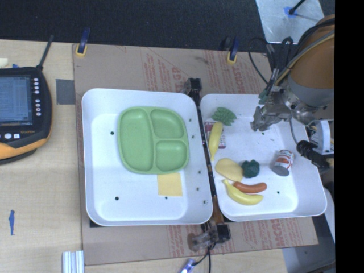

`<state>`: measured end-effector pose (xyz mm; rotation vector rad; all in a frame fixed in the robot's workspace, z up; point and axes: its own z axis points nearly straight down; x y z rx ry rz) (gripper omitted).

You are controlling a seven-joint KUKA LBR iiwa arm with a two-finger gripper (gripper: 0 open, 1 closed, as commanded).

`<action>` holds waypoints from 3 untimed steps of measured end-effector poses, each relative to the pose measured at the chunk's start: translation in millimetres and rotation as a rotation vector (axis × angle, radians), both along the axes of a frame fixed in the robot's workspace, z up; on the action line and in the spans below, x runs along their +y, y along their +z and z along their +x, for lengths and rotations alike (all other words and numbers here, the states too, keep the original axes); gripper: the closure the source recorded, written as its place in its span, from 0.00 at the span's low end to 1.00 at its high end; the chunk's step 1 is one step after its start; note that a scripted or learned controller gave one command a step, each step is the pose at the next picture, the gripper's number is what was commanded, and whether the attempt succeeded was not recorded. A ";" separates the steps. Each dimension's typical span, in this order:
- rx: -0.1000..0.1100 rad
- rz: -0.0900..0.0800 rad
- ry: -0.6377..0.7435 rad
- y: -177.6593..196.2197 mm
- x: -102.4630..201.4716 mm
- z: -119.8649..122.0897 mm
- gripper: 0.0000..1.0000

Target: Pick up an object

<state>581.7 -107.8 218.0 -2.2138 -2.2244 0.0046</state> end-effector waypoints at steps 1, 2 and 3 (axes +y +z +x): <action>0.001 -0.002 -0.001 -58.7 -65.0 -35.6 0.00; 0.000 -0.002 0.002 -126.9 -29.7 7.3 0.00; 0.001 -0.001 0.001 -126.6 -45.6 -33.2 0.00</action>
